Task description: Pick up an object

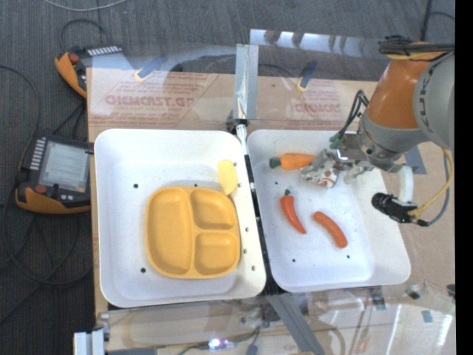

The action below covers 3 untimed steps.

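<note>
Dark carpet surrounds the bench as the grey metal gripper (pixel 327 170) sits low beside the orange toy carrot (pixel 295 161), finger spread unclear, nothing lifted yet.

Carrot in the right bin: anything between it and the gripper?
Nothing visible. The gripper sits low in the right bin, right beside the carrot's orange end, no object between them. The chili pepper and sausage lie nearer the camera, off that line.
</note>
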Available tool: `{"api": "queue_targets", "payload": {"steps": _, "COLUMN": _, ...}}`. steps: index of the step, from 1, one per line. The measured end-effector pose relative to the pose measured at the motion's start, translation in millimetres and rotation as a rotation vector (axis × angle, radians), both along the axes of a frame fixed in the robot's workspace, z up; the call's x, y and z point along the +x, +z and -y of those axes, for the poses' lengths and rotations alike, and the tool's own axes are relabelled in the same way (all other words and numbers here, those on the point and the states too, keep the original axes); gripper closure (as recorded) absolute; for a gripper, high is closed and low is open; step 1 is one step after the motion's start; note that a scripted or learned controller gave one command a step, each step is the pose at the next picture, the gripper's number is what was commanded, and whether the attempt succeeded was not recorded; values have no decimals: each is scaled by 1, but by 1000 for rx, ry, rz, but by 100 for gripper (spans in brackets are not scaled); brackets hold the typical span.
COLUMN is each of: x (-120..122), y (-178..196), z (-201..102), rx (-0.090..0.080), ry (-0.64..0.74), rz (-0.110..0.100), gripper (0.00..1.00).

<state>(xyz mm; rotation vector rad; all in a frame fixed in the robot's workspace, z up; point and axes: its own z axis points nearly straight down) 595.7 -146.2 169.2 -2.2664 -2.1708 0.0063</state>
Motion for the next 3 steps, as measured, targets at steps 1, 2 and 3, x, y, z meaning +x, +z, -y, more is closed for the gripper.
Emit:
{"api": "queue_targets", "payload": {"steps": 1, "x": 30, "y": -58, "z": 16, "rx": -1, "ry": 64, "rz": 2, "gripper": 0}}
{"api": "queue_targets", "payload": {"steps": 2, "x": -38, "y": -77, "z": 64, "rx": 3, "ry": 127, "rz": 14, "gripper": 0}}
{"api": "queue_targets", "payload": {"steps": 3, "x": 22, "y": -78, "z": 68, "rx": 8, "ry": 257, "rz": 16, "gripper": 0}}
